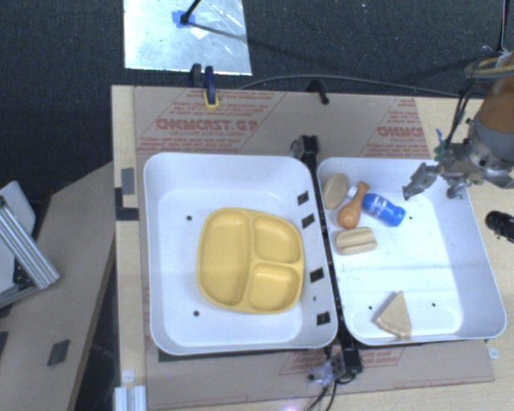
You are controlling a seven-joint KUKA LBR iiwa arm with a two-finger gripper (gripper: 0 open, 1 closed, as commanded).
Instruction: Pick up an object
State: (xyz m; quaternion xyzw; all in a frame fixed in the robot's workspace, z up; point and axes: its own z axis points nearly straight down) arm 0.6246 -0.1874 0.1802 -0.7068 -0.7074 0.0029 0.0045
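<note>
Here is the bench, two white bins side by side, and the right bin [463,255] is where everything is happening, so I place things from it. The arm [505,118] leans in over that bin's far right corner, grey with its orange band up top. The gripper [435,181] hangs above the bin's upper right part, and its two fingers [415,183] look spread apart, with nothing between them.

Down in the right bin, toward its upper left corner, a small cluster sits together. A blue bottle [383,209] lies tilted on its side, just below and left of the gripper but clear of it. Beside the bottle, toward the bin's left wall, lies an orange drumstick-shaped toy [352,208], and next to that a pale rounded piece [334,192] close against the wall. Just beneath the three lies a tan hot-dog bun [355,241], flat on the floor of the bin. Well apart from them, near the bin's front edge, rests a tan wedge [394,315] like a slice of bread.

Across the divider from the right bin, the left bin [176,187] holds a yellow compartment plate [250,259], sitting about in its middle.
</note>
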